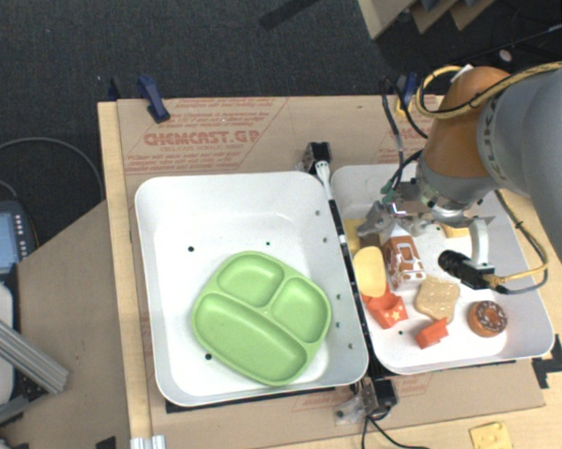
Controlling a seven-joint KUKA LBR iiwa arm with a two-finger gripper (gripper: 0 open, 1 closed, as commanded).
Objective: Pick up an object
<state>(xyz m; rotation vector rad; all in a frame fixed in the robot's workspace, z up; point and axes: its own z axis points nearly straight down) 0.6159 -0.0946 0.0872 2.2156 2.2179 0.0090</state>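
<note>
A green three-compartment plastic plate [261, 316] lies in the left white bin [168, 215], while the gripper [400, 213] hovers over toy foods in the right white bin [522, 338], its grip state impossible to tell.

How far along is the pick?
Done: the arm is over the right bin, with the hand low among the toys near its back left. In hand: nothing visibly gripped; the yellow piece, the red and white box and the donut lie on the bin floor. Left: grasp and lift.
</note>
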